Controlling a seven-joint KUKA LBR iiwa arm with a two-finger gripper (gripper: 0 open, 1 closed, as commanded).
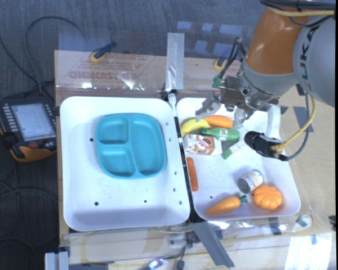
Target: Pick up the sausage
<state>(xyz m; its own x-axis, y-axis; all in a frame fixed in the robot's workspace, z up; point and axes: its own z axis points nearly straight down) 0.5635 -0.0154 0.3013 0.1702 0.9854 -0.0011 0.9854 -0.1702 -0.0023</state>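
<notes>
Camera view, sausage (pixel 192 174) by bin wall, pouch (pixel 200 144) print perhaps illegible

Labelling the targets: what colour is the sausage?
Reddish-orange; the sausage lies along the right bin's left wall, clearest in the camera view.

Robotics lab: teach pendant (pixel 25 125), cabled bench (pixel 115 72)

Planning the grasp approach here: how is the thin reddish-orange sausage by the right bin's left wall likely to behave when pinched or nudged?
The thin reddish-orange sausage looks round and slim, so it would probably roll if nudged sideways. It lies along the left wall of the right white bin, which likely leaves little finger room on that side. Its smooth skin may be slippery.
</notes>
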